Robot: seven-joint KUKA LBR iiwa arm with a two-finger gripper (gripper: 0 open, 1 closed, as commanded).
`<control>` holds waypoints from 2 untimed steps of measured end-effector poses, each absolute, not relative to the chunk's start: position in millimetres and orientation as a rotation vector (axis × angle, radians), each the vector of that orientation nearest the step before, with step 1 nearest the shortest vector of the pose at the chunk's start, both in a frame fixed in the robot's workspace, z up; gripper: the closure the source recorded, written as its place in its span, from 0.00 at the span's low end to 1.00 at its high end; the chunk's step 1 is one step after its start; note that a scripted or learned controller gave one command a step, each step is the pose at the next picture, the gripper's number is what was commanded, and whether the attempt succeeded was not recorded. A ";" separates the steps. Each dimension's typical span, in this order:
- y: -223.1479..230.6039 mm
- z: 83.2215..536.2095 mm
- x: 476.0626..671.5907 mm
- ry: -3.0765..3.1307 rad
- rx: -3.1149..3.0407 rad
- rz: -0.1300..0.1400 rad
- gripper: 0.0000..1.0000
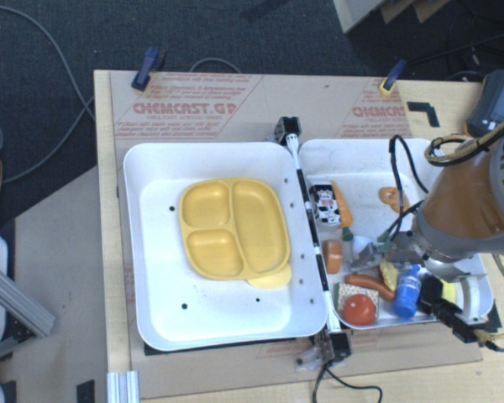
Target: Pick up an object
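One pincer [385, 254] is all I am using, and it is reaching down into the right bin [353, 154] among the toys; my grey wrist is hiding its tip, so I cannot tell if it is gripping anything. Just below it, a blue bottle [407, 292] is lying next to a sausage [368, 283] and a red tomato [359, 308]. An orange carrot [333, 256] is lying by the wall between the bins. Over in the left bin [151, 225], a yellow tray [233, 227] with three parts is sitting flat. Both bins are resting on the brown worktop [235, 107].
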State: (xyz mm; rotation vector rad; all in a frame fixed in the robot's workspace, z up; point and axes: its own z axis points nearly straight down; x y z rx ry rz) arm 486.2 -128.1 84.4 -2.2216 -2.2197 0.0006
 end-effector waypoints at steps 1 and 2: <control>-129.3 97.5 489.0 -2.226 -2.229 -0.006 1.00; -49.9 184.7 520.6 -2.223 -2.220 -0.002 1.00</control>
